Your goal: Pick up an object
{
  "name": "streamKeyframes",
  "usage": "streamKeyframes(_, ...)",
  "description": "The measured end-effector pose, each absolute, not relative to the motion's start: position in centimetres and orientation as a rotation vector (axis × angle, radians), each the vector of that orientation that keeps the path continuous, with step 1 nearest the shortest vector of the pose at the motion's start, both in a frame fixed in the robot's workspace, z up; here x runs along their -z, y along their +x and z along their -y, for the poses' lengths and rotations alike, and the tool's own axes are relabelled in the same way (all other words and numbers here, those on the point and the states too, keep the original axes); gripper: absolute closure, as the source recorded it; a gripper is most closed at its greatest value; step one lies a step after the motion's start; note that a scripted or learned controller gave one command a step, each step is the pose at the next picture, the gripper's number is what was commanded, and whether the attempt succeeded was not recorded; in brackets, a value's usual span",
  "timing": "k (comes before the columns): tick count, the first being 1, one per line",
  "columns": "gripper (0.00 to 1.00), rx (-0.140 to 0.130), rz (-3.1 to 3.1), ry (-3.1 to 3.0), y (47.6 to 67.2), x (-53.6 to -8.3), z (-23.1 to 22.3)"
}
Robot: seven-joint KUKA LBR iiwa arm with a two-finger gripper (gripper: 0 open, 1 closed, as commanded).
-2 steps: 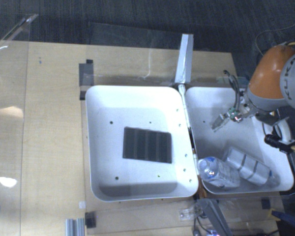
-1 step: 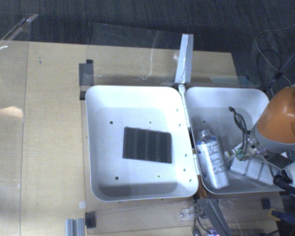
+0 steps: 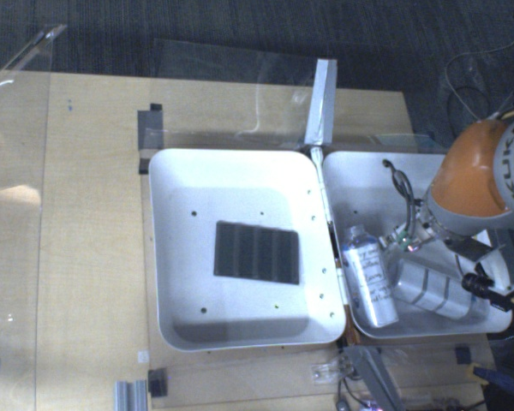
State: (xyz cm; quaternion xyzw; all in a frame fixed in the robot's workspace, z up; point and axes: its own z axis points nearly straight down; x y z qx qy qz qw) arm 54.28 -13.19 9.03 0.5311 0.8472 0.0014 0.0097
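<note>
The gripper [image 3: 409, 240] is down inside the right bin [image 3: 360, 171], just beside the top of a silvery can [image 3: 370, 282] lying on its side near the bin's left wall; I cannot tell its state. The left bin [image 3: 176, 229] holds a dark ridged pad [image 3: 257, 253] on the bench [image 3: 77, 255].

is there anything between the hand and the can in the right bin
Nothing visible stands between them. The hand sits low in the right bin, right beside the upper end of the silver can, which lies tilted along the bin's left wall. A second silvery object lies to the can's right, off to the side.
</note>
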Motion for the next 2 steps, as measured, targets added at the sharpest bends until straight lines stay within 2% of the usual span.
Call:
streamKeyframes(1, 0.0, -0.009, -2.796, 1.406, 62.9, -8.9, 10.5)
streamKeyframes(2, 0.0, -0.005, -2.835, 1.326, 57.0, -9.0, 13.6)
